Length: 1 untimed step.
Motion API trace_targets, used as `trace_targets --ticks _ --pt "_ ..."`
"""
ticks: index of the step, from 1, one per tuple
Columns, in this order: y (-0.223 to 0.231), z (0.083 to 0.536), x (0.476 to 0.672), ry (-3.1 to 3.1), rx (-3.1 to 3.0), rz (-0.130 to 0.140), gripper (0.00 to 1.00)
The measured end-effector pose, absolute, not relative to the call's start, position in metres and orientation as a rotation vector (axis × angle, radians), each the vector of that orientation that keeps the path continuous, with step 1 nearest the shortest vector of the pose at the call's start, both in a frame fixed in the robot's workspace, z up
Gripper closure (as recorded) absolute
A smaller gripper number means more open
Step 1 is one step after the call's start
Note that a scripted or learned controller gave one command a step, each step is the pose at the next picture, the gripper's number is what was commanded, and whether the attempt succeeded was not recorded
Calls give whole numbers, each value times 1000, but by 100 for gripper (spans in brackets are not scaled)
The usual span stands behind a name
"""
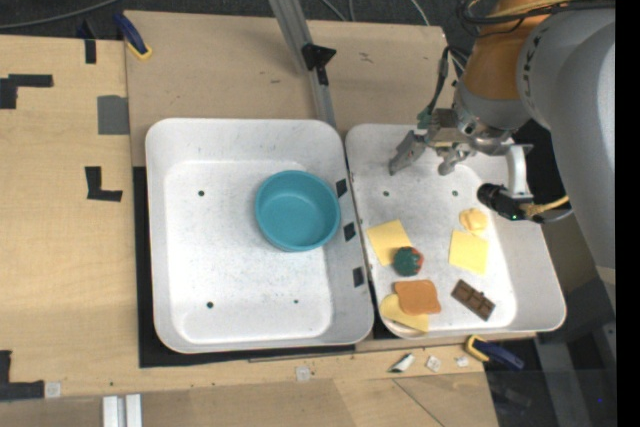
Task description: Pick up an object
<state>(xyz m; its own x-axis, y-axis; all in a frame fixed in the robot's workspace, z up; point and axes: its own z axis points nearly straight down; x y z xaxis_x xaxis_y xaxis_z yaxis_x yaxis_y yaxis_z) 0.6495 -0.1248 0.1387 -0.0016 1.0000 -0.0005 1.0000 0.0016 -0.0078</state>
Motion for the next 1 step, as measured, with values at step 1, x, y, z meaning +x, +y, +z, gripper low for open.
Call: trace_targets --ticks 1 --pt "-124 85 649 -2223 -2218 6 0"
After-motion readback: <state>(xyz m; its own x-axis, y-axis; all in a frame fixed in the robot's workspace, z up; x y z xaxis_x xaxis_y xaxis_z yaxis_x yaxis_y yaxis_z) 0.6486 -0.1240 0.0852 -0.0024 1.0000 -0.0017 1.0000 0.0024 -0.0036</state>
